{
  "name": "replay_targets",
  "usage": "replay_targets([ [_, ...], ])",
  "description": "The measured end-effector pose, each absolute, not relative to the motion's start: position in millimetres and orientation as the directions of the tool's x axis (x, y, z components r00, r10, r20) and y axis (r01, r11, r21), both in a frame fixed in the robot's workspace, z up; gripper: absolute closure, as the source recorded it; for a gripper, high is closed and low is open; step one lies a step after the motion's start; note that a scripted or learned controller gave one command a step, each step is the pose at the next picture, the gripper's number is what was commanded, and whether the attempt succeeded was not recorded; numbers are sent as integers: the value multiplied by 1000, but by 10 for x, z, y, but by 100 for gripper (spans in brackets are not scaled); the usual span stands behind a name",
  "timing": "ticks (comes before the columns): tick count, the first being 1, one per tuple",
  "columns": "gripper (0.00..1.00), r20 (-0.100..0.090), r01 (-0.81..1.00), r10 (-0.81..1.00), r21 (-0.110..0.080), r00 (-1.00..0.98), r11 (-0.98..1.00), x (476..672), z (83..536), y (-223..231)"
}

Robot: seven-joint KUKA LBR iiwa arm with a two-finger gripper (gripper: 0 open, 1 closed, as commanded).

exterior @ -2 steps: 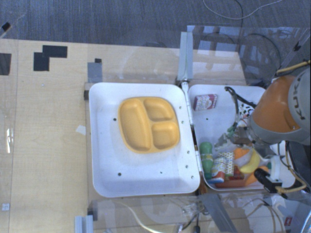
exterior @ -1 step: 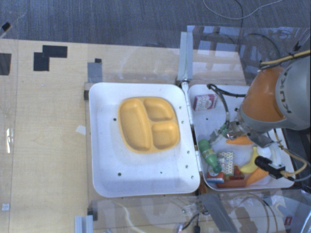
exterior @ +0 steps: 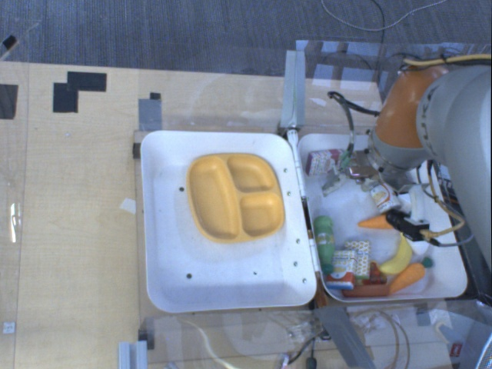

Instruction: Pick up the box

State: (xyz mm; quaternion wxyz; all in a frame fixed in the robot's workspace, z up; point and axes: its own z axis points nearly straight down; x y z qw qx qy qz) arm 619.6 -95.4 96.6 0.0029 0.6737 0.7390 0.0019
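Note:
Inside the right bin [exterior: 453, 283], a small pink and white box [exterior: 321, 161] lies near the far left corner. A second, patterned box [exterior: 357, 250] sits near the bin's front, with a small red and white carton [exterior: 342, 267] leaning against it. My gripper [exterior: 347, 169] hangs low over the far part of this bin, just right of the pink and white box and close to touching it. The grey arm with its orange band [exterior: 403, 114] reaches in from the right and hides the bin's far right corner.
The right bin also holds a green bottle [exterior: 324, 233], a banana [exterior: 398, 257], two carrots [exterior: 378, 222] [exterior: 407, 277] and a red item [exterior: 370, 287]. A yellow divided tray [exterior: 234, 196] lies in the left bin [exterior: 165, 267]. Cables trail beside the wrist.

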Motion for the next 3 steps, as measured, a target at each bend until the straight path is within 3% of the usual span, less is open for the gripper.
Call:
replay_targets([
  [1, 0, -2, 992, 992, -12, 125, -125, 6605, 904, -1061],
  [2, 0, 1, 986, 986, 11, 164, -164, 5277, 901, -1137],
  [3, 100, 5, 987, 987, 20, 160, -160, 5315, 1023, -1113],
])
